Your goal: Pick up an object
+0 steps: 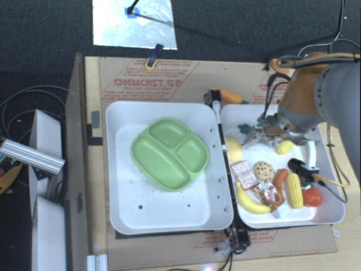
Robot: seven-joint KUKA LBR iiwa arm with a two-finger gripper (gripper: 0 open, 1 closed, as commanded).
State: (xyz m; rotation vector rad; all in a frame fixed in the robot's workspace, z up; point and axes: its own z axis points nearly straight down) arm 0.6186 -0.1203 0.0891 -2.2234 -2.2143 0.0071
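1. The grey arm with the orange band reaches in from three o'clock and hangs over the upper part of the right-hand shallow white bin. Its two-finger gripper sits low near the bin's twelve o'clock area; whether it is spread or pressed together I cannot tell, since dark hardware and cables blur its tip.

2. The pickable toys crowd the right bin's six o'clock half: a long yellow plastic banana, a round tan biscuit, a yellow corn cob, a red tomato, an orange sausage-shaped piece and a small printed packet.

3. A small yellow lemon-like piece lies just beside the gripper at its four o'clock, and a pale yellow rounded piece rests against the bin's nine o'clock wall.

4. The left-hand white bin holds a green divided plastic plate.

5. Nothing is visibly held, so I judge the pick is still in the approach.

6. To do it well, target an isolated piece such as the lemon-like one, centre over it, descend straight, and close across its narrow width. The crowded pile risks a glancing grip.
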